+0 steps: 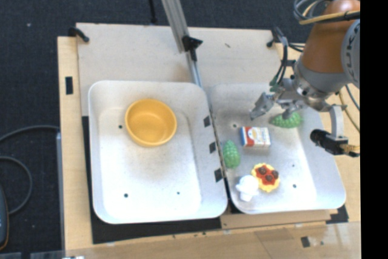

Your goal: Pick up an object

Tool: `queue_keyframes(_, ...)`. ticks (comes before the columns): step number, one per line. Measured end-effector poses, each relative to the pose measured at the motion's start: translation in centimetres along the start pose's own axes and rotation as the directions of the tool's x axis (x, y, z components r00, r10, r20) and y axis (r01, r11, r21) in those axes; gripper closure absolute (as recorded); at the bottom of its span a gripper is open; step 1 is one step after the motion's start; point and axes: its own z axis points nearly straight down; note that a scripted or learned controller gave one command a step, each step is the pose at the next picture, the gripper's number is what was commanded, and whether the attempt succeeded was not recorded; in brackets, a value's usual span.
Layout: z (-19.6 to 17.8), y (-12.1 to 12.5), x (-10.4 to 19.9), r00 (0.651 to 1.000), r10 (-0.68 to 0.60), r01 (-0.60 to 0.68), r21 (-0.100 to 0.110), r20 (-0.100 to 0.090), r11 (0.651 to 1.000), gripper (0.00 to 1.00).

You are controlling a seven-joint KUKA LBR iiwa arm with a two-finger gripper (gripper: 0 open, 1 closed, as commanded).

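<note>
White lump (247, 188) frontmost; green object (287, 120) beside fingers (262, 106).

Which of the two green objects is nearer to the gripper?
The green object at the right bin's far side, just beneath the gripper; the other green one lies by the bins' divider.

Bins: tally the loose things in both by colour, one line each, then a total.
Yellow: 2, the bowl and the red-spotted toy
Green: 2, one toy by the divider, one by the gripper
White: 2, the small box and the lump
Total: 6
</note>
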Motion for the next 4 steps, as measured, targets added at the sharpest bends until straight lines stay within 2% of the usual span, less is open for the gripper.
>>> queue_keyframes(2, 11.0, 0.4, -1.0, 1.0, 0.001, -0.001, 0.0, 0.0, 1.0, 0.0)
queue_keyframes(3, 9.8, 0.6, -1.0, 1.0, 0.006, -0.006, -0.007, -0.002, 1.0, 1.0)
queue_keyframes(4, 3.4, 0.7, -0.6, 1.0, -0.005, 0.005, -0.01, -0.001, 1.0, 1.0)
